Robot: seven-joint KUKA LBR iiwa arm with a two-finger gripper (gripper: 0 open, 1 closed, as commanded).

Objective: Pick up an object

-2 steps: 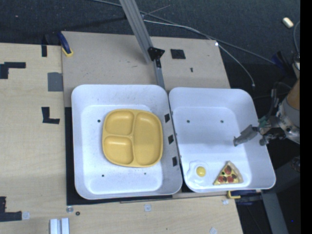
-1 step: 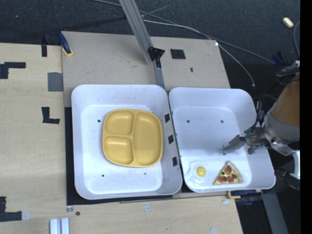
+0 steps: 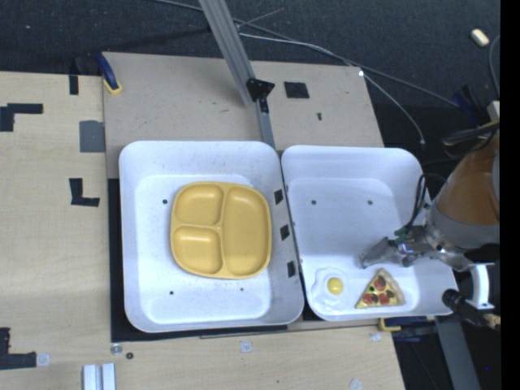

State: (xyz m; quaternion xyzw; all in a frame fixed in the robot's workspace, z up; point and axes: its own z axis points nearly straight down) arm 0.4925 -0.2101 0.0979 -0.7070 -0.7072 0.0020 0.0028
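Observation:
A toy pizza slice (image 3: 381, 291) lies near the front edge of the right bin (image 3: 341, 185), with a toy fried egg (image 3: 331, 288) just to its left. My gripper (image 3: 375, 256) reaches in from the right and hangs low over the bin floor, just behind the pizza slice and to the right of the egg. Nothing shows between its grey fingers.
The left bin (image 3: 146, 169) holds a yellow divided plate (image 3: 220, 229) in its middle. A metal pole (image 3: 231, 39) slants up from behind the two bins. Cables cross the dark floor at the back.

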